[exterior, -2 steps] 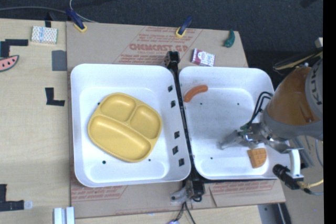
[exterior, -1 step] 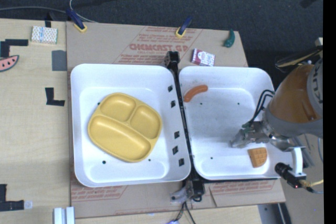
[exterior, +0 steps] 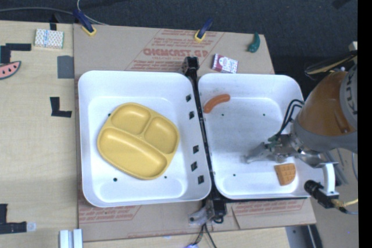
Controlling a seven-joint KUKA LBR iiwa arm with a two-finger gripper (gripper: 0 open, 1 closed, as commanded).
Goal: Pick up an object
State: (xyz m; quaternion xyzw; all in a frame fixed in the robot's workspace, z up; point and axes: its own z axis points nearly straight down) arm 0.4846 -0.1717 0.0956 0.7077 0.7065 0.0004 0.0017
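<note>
Waffle (exterior: 285,173) beside low claw (exterior: 254,155) (right bin (exterior: 250,87))

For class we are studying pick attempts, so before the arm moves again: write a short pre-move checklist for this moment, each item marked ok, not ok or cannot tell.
1. Gripper is inside the right bin: ok.
2. An object is within the bin to pick: ok; the waffle lies by the front wall, the sausage near the back left corner.
3. Something is held between the fingers: not ok; nothing shows there.
4. Gripper is over a target: not ok; it sits on bare floor left of the waffle.
5. Fingers open enough: cannot tell.
6. Yellow tray in the left bin is out of the way: ok.
</note>
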